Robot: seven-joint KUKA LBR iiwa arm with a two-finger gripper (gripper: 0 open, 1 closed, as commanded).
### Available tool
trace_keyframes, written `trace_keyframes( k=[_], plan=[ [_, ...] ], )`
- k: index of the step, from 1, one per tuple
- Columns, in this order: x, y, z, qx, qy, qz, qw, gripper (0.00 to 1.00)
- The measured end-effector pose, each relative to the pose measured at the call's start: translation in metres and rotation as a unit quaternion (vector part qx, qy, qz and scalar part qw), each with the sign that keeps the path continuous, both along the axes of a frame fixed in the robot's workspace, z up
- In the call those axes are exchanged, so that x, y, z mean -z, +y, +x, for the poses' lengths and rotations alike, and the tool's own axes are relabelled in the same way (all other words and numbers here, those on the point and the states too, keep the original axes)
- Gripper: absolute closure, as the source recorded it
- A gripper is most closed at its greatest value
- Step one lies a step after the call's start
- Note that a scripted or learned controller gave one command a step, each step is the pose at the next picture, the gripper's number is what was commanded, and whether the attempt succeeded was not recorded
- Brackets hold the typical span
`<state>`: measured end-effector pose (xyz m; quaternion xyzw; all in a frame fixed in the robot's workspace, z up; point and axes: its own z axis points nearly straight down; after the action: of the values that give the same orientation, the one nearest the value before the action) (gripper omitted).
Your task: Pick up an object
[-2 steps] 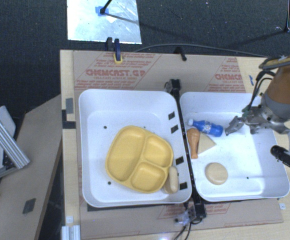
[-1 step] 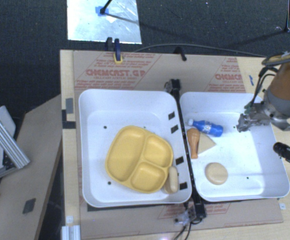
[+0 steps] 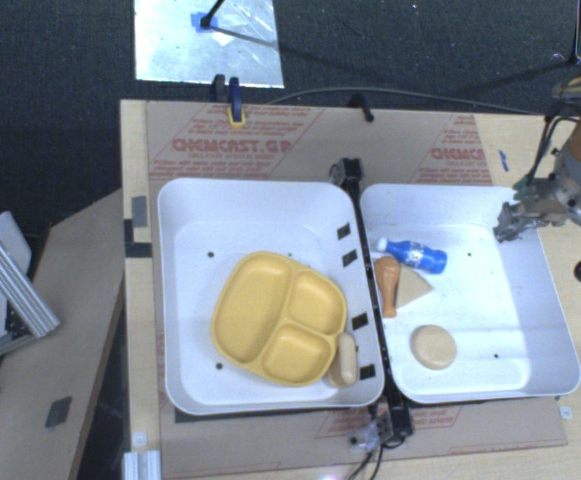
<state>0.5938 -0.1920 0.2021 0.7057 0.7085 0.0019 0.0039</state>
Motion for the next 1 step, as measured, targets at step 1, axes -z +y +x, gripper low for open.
trace_keyframes(
  k=[1],
  plan=[
    [-0.0656, 0.0007, 0.0015, 0.0, -0.001, -0.0002, 1.0, 1.0]
  ],
)
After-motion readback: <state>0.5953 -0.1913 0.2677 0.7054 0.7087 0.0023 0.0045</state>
